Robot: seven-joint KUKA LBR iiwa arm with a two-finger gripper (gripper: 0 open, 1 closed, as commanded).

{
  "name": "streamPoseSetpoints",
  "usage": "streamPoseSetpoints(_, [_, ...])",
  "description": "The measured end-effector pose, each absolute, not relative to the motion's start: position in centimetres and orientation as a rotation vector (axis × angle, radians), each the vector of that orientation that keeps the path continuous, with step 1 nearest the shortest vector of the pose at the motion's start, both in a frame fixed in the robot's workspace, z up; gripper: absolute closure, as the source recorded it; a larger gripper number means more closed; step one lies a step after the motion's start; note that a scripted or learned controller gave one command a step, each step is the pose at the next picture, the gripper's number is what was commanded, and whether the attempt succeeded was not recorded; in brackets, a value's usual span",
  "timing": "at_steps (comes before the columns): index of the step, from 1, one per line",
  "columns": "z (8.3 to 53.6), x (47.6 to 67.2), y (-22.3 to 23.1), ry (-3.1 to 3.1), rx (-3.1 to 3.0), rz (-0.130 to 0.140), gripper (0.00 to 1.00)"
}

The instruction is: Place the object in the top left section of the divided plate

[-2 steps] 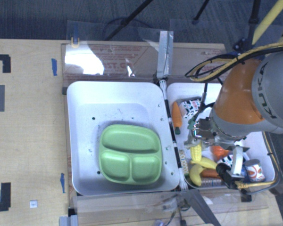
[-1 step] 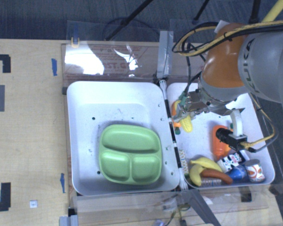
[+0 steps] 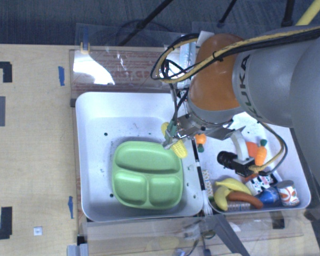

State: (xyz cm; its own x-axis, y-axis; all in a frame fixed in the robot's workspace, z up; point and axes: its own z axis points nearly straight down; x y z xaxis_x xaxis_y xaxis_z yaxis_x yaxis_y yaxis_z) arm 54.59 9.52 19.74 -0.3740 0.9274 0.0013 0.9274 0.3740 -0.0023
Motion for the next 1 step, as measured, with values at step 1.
streamPoseSetpoints(1, [19.74,54.59,9.49,-2.602,-1.757,0.002,0.00])
